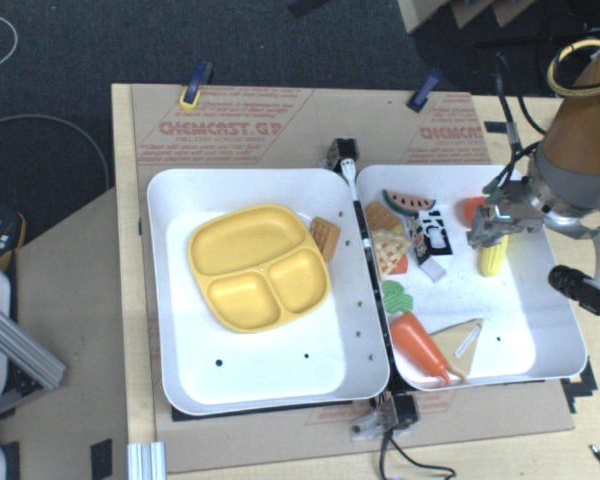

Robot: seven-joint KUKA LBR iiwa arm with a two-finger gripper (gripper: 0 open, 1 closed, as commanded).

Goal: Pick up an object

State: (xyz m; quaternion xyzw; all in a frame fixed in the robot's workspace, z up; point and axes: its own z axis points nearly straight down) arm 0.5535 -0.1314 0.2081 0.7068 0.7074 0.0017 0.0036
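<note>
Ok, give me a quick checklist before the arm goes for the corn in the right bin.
1. End effector above the right bin: ok.
2. Yellow corn lies just below the end effector: ok.
3. Corn held: cannot tell.
4. Red piece close beside the corn, may crowd the grasp: not ok.
5. Carrot and watermelon slice away from the corn: ok.

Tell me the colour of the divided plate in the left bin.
Yellow; the divided plate shows plainly in the camera view.
</note>
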